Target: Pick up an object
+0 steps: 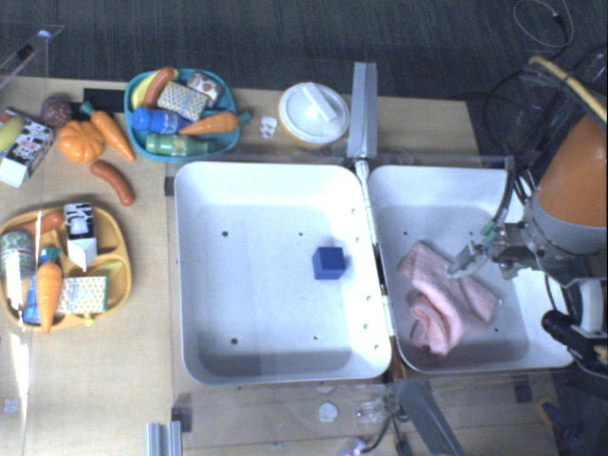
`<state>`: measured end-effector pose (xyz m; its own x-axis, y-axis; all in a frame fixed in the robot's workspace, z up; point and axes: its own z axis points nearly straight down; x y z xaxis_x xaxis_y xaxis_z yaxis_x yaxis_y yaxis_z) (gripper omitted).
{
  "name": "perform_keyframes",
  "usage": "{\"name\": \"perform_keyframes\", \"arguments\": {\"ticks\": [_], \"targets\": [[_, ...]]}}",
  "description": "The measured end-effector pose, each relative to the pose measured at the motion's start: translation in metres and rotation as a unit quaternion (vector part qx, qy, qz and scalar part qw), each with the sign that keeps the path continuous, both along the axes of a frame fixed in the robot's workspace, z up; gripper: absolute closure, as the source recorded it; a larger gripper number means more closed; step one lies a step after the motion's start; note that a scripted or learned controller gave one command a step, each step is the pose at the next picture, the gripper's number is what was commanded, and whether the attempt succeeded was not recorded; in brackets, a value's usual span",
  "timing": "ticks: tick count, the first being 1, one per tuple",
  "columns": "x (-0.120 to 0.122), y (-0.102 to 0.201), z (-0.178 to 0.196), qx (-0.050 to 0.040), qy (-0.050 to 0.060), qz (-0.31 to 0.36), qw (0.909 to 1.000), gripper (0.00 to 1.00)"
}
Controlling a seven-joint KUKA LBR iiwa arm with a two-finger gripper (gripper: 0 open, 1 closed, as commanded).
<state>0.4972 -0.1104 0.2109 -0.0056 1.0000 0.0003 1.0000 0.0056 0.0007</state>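
Gripper (472, 257) over the cloth (442, 297) in the right bin (513, 183).

I see the crumpled pink cloth lying in the right bin, just right of the divider between the bins. My gripper sits at the cloth's upper right edge; I cannot tell from here how the claw is set, or whether it has hold of anything. A blue cube (329, 261) rests alone in the left bin (237, 183), left of that divider and apart from the cloth.

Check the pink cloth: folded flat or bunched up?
Bunched up: the pink cloth lies in crumpled, uneven folds in the right bin.
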Motion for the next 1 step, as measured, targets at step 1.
{"name": "perform_keyframes", "arguments": {"ticks": [1], "targets": [[0.0187,-0.0360,-0.1152,-0.0010,-0.004,0.080,0.9968,0.00]]}}
